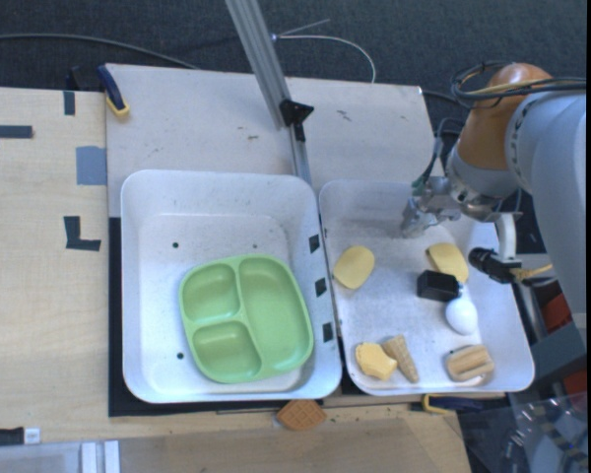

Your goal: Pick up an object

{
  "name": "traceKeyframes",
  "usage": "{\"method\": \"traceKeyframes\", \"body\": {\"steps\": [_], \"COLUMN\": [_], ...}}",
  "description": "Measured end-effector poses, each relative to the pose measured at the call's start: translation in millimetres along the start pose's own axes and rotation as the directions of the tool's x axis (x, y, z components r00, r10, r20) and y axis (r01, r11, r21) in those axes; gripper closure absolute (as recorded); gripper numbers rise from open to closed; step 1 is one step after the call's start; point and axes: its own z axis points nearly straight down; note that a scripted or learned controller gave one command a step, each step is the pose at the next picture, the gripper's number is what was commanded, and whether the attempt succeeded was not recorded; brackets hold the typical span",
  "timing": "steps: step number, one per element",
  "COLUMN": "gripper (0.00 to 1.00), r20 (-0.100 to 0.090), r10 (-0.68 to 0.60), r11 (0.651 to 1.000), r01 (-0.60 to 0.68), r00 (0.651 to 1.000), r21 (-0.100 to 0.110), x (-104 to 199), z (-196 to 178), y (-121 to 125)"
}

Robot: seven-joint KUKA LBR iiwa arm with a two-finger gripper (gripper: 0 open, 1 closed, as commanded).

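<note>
Two white bins side by side on the counter: a green divided plate (246, 316) in the left bin (138, 264); yellow pieces, a black block (438, 285), a white egg (462, 315) and a cone (403, 357) in the right bin (374, 205). Poised over the right bin's far end, jaws (421, 215) gripping nothing, opening impossible to tell. Just beside and nearer the camera, a pale yellow wedge (447, 260), touching the black block.

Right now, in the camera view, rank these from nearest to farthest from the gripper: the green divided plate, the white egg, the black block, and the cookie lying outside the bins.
Measured from the gripper, over the right bin's upper part:
1. Black block, just below it in the right bin.
2. White egg, slightly lower in that bin.
3. Green divided plate, in the left bin.
4. Cookie, on the bench at the bins' front edge.
</note>
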Motion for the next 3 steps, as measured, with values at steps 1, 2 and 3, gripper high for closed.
{"method": "traceKeyframes", "body": {"steps": [1,2,3], "gripper": [1.00,1.00,1.00], "r20": [0.000,0.001,0.000], "r10": [0.004,0.003,0.002], "r11": [1.000,1.000,1.000], "r01": [-0.004,-0.003,-0.002], "r00": [1.000,1.000,1.000], "r21": [-0.005,-0.006,-0.007], "x": [-3.1,-6.1,-6.0], "z": [-46.9,-109.7,-161.9], "y": [-6.8,-4.1,-3.0]}}
